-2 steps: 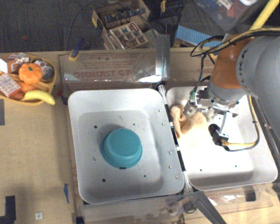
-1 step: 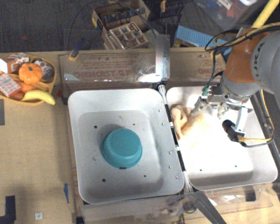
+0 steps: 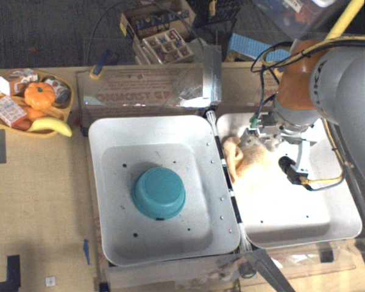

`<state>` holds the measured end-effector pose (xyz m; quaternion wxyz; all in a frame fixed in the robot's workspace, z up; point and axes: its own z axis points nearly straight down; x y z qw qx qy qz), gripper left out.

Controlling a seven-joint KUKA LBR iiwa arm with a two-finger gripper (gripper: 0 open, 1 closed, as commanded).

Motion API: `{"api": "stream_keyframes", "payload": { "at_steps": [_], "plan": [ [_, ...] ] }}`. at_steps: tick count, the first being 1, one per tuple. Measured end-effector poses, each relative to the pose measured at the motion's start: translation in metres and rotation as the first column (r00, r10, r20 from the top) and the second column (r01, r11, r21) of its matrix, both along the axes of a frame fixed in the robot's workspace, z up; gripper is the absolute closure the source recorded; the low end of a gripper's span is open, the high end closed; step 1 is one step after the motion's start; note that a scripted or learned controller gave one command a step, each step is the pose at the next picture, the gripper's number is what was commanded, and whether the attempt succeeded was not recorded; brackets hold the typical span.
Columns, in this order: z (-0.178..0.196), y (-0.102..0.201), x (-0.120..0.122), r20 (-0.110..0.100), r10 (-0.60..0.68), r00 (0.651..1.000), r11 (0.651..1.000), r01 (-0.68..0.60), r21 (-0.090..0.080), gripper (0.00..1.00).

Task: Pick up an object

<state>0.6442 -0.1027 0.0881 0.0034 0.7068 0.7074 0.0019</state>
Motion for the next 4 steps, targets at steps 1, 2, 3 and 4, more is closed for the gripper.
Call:
{"api": "stream_keyframes", "payload": {
  "at_steps": [1,2,3,4],
  "plan": [
    [0.098,0.022,0.023,-0.004,0.073,0.997,0.997,-0.073,0.0,0.0],
    [0.019,0.001,0.0,-0.007,0.105,0.994,0.994,-0.105,0.002,0.0],
    [0.002,0.01,-0.036,0.004,0.189,0.982,0.982,-0.189,-0.001,0.0],
    [0.097,0.06,-0.024,-0.005,0.013,1.0,1.0,-0.013,0.001,0.0]
  ]
}}
